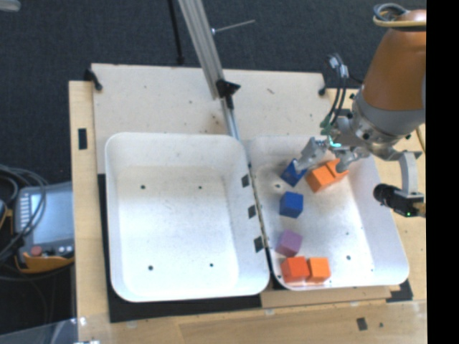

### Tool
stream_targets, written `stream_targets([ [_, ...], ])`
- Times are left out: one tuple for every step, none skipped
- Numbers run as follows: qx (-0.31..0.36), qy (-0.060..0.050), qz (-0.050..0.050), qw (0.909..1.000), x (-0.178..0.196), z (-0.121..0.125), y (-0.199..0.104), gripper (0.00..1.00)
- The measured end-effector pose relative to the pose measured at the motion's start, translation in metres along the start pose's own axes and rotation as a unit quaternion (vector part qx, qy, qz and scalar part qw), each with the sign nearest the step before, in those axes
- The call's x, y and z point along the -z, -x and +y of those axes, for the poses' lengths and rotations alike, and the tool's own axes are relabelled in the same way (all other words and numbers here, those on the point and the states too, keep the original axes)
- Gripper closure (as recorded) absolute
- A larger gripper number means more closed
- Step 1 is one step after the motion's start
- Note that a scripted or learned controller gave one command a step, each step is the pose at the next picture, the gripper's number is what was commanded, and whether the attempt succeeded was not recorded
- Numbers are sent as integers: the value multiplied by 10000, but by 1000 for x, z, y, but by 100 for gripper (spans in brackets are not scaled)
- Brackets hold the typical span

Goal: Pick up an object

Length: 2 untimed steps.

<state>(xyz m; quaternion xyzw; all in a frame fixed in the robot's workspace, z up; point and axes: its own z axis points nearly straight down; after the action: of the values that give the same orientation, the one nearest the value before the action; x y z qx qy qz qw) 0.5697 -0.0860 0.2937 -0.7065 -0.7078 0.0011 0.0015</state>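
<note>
At the near edge, the pale wooden surface (215,325) shows a bare strip in front of the two bins, with a small dark tab on it toward the right. Off its left side, on the dark carpeted floor (43,41), sits a handheld control pendant (39,224) with a grey screen and an orange base, its cables curling beside it. The left bin (122,156) takes up the middle of the surface, its white floor speckled with dark flecks. The right bin (380,264) lies touching it. Nearest in that bin, two orange blocks (305,269) lie side by side against the near wall, with a purple block (289,242) just behind them. Farther in rests a blue cube (291,204), apart from the rest. Beyond that, the gripper (321,165) hangs low over the far part of the right bin; a second blue block (292,172) sits at its left finger and an orange block (323,175) lies just beneath and between the fingers, which stand spread, gripping neither. Above the gripper rises the grey arm with its orange band (398,56). At the far side, a light board (165,99) covers the surface behind the bins, and a slanted aluminium post (201,34) rises from between them over the carpet.
</note>
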Motion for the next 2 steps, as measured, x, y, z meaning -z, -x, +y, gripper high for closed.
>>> stream_targets([
  [-12,25,-2,10000,2,1,0,0],
  [-22,-12,-6,10000,-58,0,-6,0],
])
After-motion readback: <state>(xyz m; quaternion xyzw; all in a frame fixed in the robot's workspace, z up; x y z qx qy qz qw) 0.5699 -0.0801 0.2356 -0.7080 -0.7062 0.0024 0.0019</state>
